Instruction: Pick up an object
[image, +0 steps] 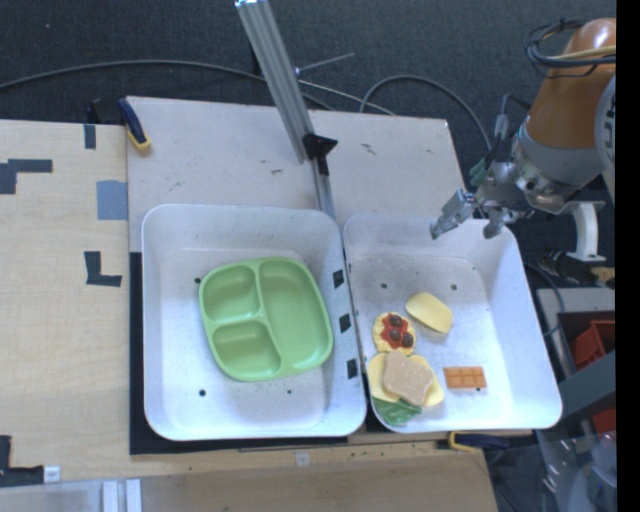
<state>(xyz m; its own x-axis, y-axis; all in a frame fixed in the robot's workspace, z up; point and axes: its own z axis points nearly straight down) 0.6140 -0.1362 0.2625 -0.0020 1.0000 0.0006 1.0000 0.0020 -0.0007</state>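
Two bins, green tray (265, 330) left, food toys right, end effector (468, 222) spread wide, holding nothing

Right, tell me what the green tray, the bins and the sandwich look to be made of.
Green tray: likely moulded plastic, one even colour with a soft sheen and rounded compartments. Bins: probably thin formed plastic, matt white, scuffed and speckled, with rounded corners. Sandwich: seems a toy, plastic or rubber, flat solid colours; too small to be sure.
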